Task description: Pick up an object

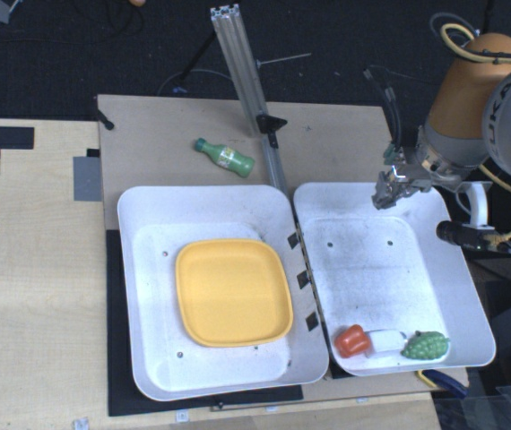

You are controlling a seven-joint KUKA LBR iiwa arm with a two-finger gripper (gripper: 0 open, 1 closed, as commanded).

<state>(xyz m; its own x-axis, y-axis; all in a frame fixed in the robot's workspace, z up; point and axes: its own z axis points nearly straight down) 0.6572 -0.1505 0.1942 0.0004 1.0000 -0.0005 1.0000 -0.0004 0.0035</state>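
Observation:
My gripper (388, 193) hangs over the far edge of the right bin (390, 267), near its back rim, with nothing visible between its fingers. A red pepper-like toy (352, 340) lies at the near edge of that bin. Beside it sit a small white piece (385, 339) and a green bumpy toy (425, 346). A yellow square plate (234, 291) rests in the middle of the left bin (148, 240). All these objects are well away from the gripper.
A green bottle (225, 157) lies on the bench behind the left bin. A slanted aluminium post (248, 70) rises behind the bins. Black clips (300, 258) line the seam between the two bins.

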